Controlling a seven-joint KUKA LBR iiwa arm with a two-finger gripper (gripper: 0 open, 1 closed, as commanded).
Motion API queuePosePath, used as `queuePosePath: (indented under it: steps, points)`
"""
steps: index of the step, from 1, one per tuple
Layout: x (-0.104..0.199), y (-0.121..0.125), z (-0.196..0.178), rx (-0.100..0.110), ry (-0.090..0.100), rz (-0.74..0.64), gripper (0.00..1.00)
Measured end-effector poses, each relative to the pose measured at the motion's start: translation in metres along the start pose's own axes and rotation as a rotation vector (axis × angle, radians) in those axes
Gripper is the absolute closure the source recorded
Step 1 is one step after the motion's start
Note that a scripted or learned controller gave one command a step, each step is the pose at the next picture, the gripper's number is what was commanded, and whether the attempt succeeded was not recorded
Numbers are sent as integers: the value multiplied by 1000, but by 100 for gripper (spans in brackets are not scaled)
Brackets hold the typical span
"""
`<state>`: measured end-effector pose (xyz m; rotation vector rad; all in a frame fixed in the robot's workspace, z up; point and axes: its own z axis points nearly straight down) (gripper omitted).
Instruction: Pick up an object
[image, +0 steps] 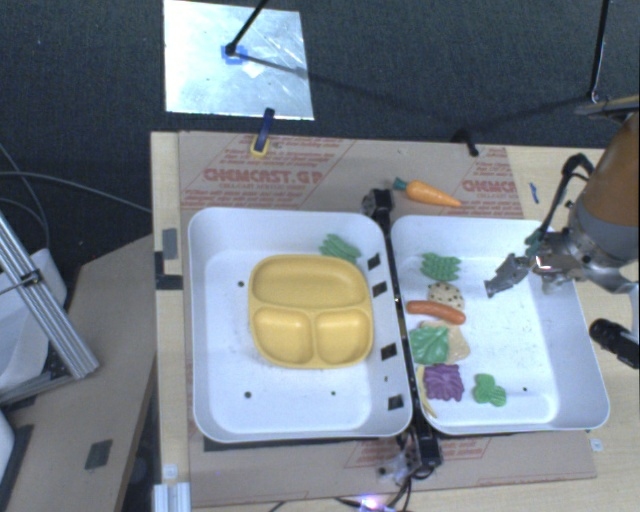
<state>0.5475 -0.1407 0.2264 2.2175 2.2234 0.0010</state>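
Outside both bins, a carrot (427, 193) lies on the bench (300, 165).

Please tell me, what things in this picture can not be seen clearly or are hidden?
- Gripper, camera view: small and dark, so its finger gap cannot be read.
- Arm: cut off by the right edge.
- Beige item in the right bin: partly covered by a green leaf.
- Speckled item: too small to identify.
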Motion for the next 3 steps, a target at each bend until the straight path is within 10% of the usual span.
queuePosePath:
  steps: [1, 2, 3]
  points:
    - [54, -59, 94, 14, 6, -1, 0]
    - [140, -59, 39, -5, 4, -11, 0]
    - [104, -18, 41, -3, -1, 3, 0]
